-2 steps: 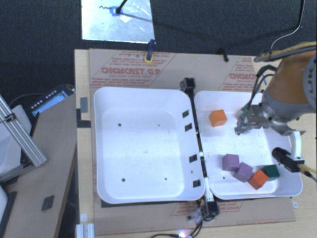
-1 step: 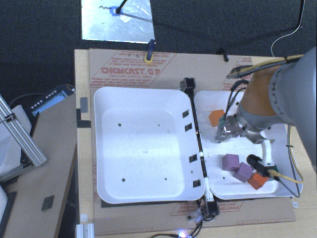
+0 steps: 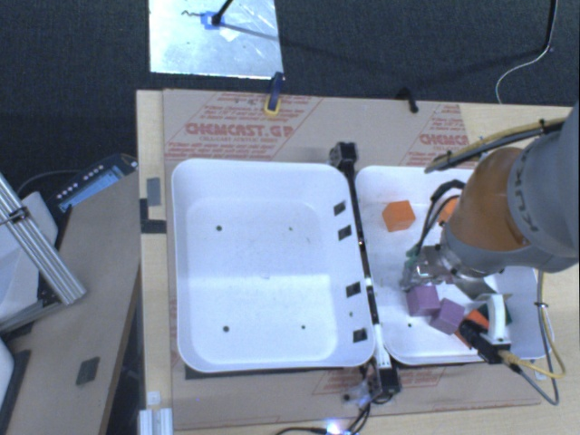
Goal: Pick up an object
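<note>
Reaching in from the right, the arm [image 3: 521, 211] bends low over the right bin [image 3: 385, 338], and I see its orange band above the wrist. My gripper [image 3: 422, 275] sits right above a purple block [image 3: 422, 299], just beside a second purple block [image 3: 449, 315]. I cannot tell how the fingers stand. An orange block [image 3: 399, 215] lies apart, nearer the bin's far side.

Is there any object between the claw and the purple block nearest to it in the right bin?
Nothing visible stands between them. The claw is right above the purple block in the right bin. A second purple block lies beside it, and the orange block sits apart, farther back.
</note>
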Tool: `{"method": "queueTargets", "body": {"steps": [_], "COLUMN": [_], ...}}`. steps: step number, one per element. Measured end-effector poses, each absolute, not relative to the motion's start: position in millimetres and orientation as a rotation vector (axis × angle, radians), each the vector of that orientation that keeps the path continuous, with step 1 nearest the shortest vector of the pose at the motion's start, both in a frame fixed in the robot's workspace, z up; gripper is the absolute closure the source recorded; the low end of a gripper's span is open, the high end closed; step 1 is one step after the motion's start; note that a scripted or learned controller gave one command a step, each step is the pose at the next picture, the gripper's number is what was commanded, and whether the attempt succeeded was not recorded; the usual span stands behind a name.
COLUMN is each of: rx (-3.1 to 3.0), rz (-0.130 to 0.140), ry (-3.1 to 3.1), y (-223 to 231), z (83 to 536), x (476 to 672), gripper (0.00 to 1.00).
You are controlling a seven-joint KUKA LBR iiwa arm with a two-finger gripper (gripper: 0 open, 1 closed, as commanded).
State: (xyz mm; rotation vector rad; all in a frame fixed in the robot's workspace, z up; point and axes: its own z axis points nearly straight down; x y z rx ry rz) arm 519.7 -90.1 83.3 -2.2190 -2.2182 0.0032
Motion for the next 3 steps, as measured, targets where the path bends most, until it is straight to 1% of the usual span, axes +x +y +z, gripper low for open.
{"method": "queueTargets", "body": {"steps": [1, 2, 3], "rx": [-2.221, -2.219, -2.217], "rz": [-0.008, 0.006, -0.012], "ry": [-2.235, -2.215, -2.237], "y": [-108.5, -106.8, -83.6], "z": [85.9, 83.5, 85.9], "x": [610.5, 510.7, 614.5], "gripper": [1.0, 1.0, 1.0]}}
